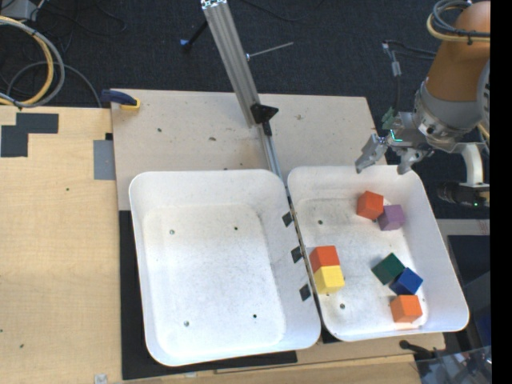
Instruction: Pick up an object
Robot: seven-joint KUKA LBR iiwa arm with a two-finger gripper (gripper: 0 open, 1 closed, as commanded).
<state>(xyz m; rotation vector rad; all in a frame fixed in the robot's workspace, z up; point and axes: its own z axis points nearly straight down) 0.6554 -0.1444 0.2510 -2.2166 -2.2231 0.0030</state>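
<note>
Camera view: the arm [458, 62] comes in from the upper right, its orange band uppermost and the grey wrist angled down and left toward the far edge of the right bin [448, 294]. The jaws [390, 159] hang over that bin's back rim, their two fingers spread apart with clear space between them and nothing held.

The arm's upper part is cut off by the frame's top and right. The wrist hardware is dark and cluttered, with a small green light on it, and its details are hard to make out.

Seven blocks lie in the right bin. An orange block [370, 205] sits nearest the jaws, touching a purple block [391, 217] on its right. Near the bin's left wall, a red-orange block [324, 257] touches a yellow block [329, 278] just in front of it. Toward the front right, a green block [388, 268] touches a blue block [408, 282], and another orange block [406, 308] lies just in front of those.

The left bin [160, 206] sits beside it on the tabletop [184, 130]. A metal rail [238, 62] slants down from the top toward the gap between the bins, where black clips [296, 254] sit. Cables [28, 62] lie at the upper left.
</note>
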